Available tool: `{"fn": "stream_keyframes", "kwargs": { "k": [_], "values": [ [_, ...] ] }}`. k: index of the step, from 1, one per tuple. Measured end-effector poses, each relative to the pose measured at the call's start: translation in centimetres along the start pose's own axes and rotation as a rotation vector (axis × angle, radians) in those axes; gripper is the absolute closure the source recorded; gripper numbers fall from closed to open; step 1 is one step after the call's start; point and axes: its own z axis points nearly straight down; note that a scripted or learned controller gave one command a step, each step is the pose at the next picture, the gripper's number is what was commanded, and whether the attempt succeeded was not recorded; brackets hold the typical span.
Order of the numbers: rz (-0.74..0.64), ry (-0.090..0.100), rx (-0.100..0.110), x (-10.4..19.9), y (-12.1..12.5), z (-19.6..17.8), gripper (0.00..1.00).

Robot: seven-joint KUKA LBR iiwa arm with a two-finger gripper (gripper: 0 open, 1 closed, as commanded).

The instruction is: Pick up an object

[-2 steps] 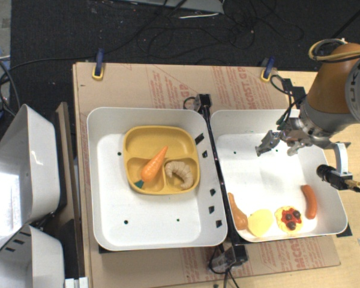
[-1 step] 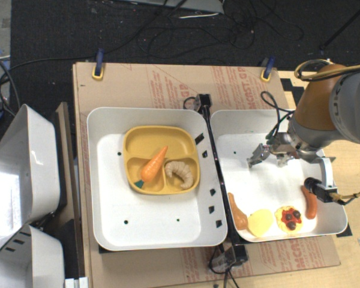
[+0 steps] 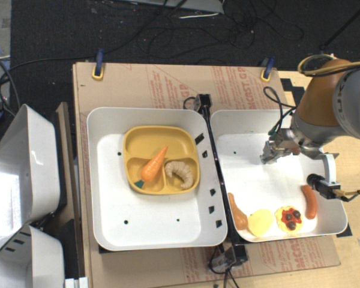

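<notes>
Arm enters from right, wrist bent down, gripper (image 3: 275, 151) low over right bin (image 3: 246, 125) upper middle — finger state unreadable. Bare white floor below it. Along bin's near edge: glossy sausage (image 3: 311, 201), drumstick (image 3: 237, 211), round yellow disc (image 3: 260, 222), small tart (image 3: 288, 218).

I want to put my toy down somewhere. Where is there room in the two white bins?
Left bin: bare floor in front of the yellow plate, and a strip along its left wall. Right bin: bare middle, between the gripper and the front food. Crowded spots: the front edge with drumstick, yellow disc, pizza, sausage.
</notes>
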Motion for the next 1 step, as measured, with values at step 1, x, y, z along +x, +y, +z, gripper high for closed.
{"fn": "stream_keyframes", "kwargs": {
  "k": [1],
  "values": [
    [-0.004, -0.001, -0.003, 0.73, 0.83, -5.00, 1.00]
  ]
}}
